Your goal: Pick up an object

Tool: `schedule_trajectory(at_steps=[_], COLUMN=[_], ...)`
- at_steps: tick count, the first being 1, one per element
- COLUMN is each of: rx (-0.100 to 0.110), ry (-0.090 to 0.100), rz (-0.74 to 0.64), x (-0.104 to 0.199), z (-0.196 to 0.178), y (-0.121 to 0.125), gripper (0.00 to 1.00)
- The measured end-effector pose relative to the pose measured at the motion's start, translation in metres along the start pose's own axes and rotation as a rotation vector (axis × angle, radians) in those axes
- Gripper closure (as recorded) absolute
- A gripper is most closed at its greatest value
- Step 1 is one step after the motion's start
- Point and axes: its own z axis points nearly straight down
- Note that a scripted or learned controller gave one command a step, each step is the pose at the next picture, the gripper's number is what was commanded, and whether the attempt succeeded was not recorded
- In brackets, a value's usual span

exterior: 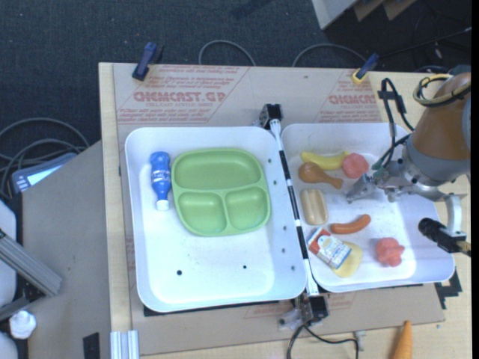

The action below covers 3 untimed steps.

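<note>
You are looking at seven toy foods lying in the right bin (419, 271). A yellow banana (323, 158) is lying at its 11 o'clock, touching a pink ball (355, 164). A brown drumstick (318, 174) is sitting just below. A hot dog bun (313, 206) is standing lengthwise at 9 o'clock. An orange sausage (350, 225) is resting centrally. A red-and-white packet (331, 248) is lying at 7 o'clock, and a pink strawberry (389, 251) at 5 o'clock.

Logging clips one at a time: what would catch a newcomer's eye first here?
The green divided plate in the left bin stands out most, with a blue bottle lying beside it. In the right bin, toy foods cluster: a banana, hot dog, sausage. The gripper is low over that bin.
</note>
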Motion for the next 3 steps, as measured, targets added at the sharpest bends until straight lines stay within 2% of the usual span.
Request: schedule_trajectory(at_steps=[1,2,3], rx=[0.002,0.047,0.015], ry=[0.002,-0.001,0.001], rz=[-0.001,-0.003,0.003], x=[0.069,0.066,0.028], z=[0.020,0.026,0.022], y=[0.073,0.094,0.101], gripper=[0.00,0.00,0.00])
